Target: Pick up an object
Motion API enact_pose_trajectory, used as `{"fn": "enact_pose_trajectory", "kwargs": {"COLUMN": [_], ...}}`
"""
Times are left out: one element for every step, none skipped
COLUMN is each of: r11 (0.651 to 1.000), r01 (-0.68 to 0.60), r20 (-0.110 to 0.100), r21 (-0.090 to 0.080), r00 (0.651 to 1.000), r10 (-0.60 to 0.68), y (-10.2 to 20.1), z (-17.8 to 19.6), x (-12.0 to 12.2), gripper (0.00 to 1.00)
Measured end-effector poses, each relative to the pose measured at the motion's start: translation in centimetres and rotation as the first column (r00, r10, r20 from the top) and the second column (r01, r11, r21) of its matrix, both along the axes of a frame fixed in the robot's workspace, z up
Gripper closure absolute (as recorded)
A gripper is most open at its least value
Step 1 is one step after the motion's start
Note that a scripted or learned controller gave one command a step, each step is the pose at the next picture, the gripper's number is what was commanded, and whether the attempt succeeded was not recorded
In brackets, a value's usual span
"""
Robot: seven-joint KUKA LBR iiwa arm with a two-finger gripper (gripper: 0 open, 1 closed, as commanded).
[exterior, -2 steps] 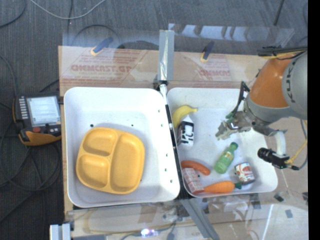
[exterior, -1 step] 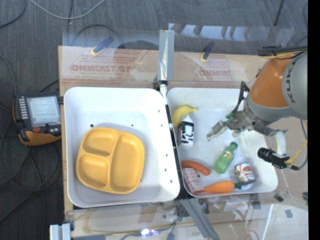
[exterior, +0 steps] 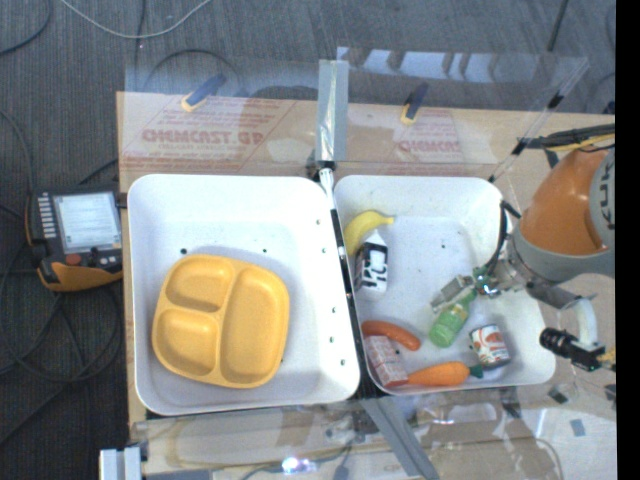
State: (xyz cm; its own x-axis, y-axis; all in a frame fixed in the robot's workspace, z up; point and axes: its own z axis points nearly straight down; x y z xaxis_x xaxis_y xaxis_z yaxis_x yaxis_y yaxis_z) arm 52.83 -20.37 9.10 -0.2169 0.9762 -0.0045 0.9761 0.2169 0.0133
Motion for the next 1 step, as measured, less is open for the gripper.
{"fn": "enact_pose_trajectory", "kwargs": {"r11": [1.0], "r01": [0.027], "r20": [-0.014], "r21": [0.002], "r00": [1.0], "r10": [-0.027], "y": [0.28], "z": [9.02], "x": [-2.79], "gripper": [0.0]}}
